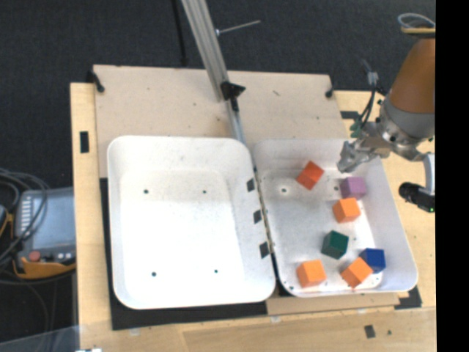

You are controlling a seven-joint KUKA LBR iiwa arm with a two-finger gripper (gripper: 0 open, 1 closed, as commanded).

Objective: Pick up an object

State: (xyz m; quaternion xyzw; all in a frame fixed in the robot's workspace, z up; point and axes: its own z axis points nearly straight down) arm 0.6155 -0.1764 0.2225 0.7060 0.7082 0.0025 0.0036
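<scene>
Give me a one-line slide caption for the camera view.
End effector above the purple block in the right bin, which holds seven coloured blocks.

Both bins white – left bin (183, 218), right bin (293, 218). Blocks: four orange (311, 174) (346, 210) (311, 273) (357, 271), one purple (354, 187), one dark green (335, 243), one blue (374, 258). Arm (410, 86) grey, orange band – bench (84, 196) pale tan.

No readable text, labels, brands, numbers or signs on anything here
</scene>
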